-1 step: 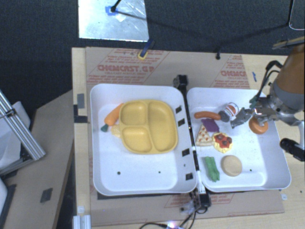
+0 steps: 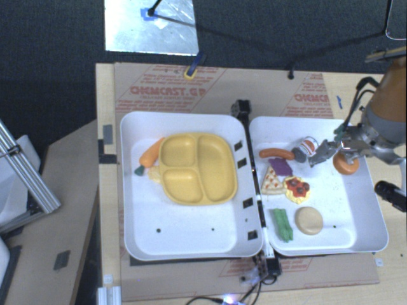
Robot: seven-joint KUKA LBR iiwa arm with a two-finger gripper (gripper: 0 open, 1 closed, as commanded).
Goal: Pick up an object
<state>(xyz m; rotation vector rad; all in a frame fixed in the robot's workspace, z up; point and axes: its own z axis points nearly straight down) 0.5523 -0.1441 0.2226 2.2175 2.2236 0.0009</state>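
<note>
The right bin [image 2: 369, 234] holds toy food: a red sausage [image 2: 276, 152], a small can [image 2: 307, 147], a purple piece [image 2: 280, 166], a pizza slice [image 2: 271, 183], a red-and-yellow piece [image 2: 297, 189], a green vegetable [image 2: 282, 224], a tan bun [image 2: 309, 220] and an orange round piece [image 2: 346, 164]. My gripper [image 2: 324, 153] hovers over the bin's upper part, just right of the can and left of the orange piece. Nothing shows between its fingers.
The left bin [image 2: 137, 234] holds a yellow divided plate [image 2: 194, 168] with a toy carrot [image 2: 150, 153] at its left edge. A black divider [image 2: 251, 170] runs between the bins. A metal sheet [image 2: 150, 18] lies beyond the bench.
</note>
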